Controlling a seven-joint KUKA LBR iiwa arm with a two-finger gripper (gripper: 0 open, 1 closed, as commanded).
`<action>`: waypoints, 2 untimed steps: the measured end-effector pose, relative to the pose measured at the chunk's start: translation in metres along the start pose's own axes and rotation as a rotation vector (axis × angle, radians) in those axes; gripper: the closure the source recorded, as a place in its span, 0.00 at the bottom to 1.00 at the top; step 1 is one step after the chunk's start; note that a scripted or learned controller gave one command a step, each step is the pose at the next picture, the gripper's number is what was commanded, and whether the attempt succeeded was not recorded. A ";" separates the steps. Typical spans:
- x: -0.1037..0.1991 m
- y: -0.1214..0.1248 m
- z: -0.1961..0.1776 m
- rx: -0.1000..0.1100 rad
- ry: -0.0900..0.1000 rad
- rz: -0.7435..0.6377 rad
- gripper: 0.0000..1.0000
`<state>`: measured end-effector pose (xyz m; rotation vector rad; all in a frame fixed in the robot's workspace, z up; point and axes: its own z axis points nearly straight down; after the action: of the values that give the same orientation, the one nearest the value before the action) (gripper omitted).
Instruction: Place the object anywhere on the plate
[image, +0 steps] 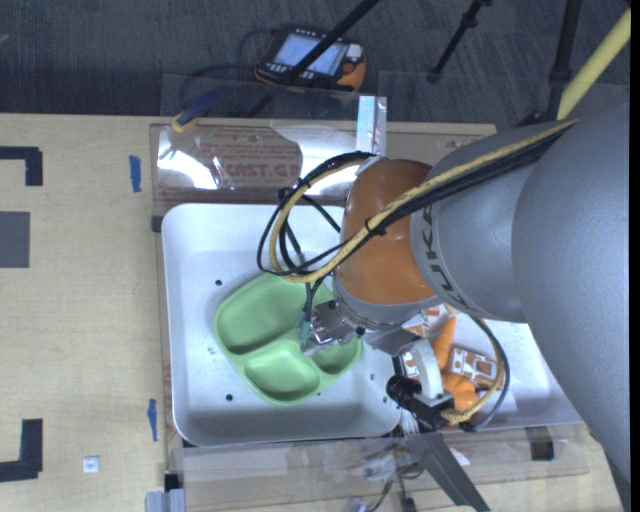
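White bin (190, 300), green plate (265, 340) (two-part), claw (322, 335) above

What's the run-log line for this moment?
arm: over white bin | tool: low over green plate, at its divider | fingers: unclear | held object: none seen | placement: unconfirmed

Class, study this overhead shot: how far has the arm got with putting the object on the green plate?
Done: the gripper has been brought over the green divided plate in the white bin. In hand: it hangs at the plate's right edge; what it carries, if anything, is hidden under the wrist. Left: nothing visibly rests in either plate compartment, so the placing itself looks unfinished. An orange and white item lies to the right.
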<state>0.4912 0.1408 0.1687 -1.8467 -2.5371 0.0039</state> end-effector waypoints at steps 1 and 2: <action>-0.035 -0.009 -0.121 -0.004 -0.002 0.026 1.00; 0.015 -0.008 -0.035 0.000 -0.001 -0.221 1.00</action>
<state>0.4789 0.1523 0.2036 -1.5554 -2.7258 0.0034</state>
